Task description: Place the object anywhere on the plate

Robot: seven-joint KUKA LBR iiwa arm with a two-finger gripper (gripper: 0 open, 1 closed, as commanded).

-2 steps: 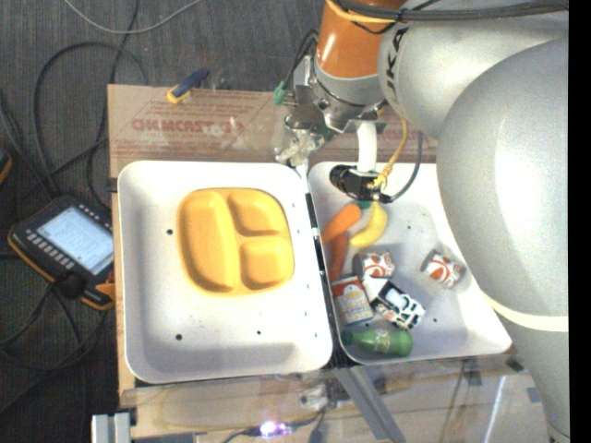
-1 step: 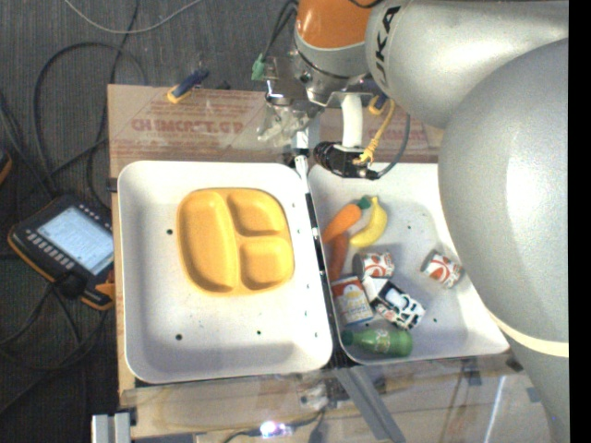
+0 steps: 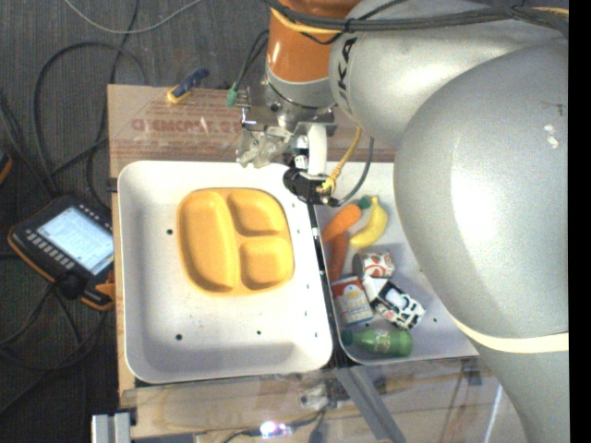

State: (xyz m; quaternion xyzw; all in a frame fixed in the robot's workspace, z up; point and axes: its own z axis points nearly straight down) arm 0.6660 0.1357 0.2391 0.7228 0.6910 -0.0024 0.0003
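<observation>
Yellow plate [image 3: 235, 238] with three compartments, lying flat in the middle of the left bin [image 3: 138, 340]. Taken here as the landmark for everything else.

Beyond the plate's far edge, over the bin's rim and toward its right corner: the gripper [image 3: 277, 148], hanging under the orange band of the arm [image 3: 462, 155]. Seen from above as a tangle of pale metal parts and cabling. Cannot tell whether released or clenched. Nothing seen gripped in it, and no visible contact with the plate. Just nearer, off the plate's far right corner, a black fitting [image 3: 300, 183] with a yellow connector.

To the right of the plate, past the wall between the two bins, in the right bin [image 3: 434, 335]: a cluster of candidate things. Closest to the plate, a carrot [image 3: 337, 229], lying lengthwise along the dividing wall. Touching it on the side away from the plate, a banana [image 3: 369, 221]. Nearer the camera than those, a small white and red carton [image 3: 377, 266], a red-labelled pack [image 3: 351, 301], a black and white item [image 3: 399, 307], and last a green item [image 3: 383, 341]. Cannot tell which of these counts as the task's object; all of them right of the plate, apart from it.

To the left of the plate, off the bench: a handheld control pendant [image 3: 69, 243] with a lit screen. Beyond the plate, a brown board [image 3: 166, 127] with a blue and yellow clip [image 3: 187, 83] on it.
</observation>
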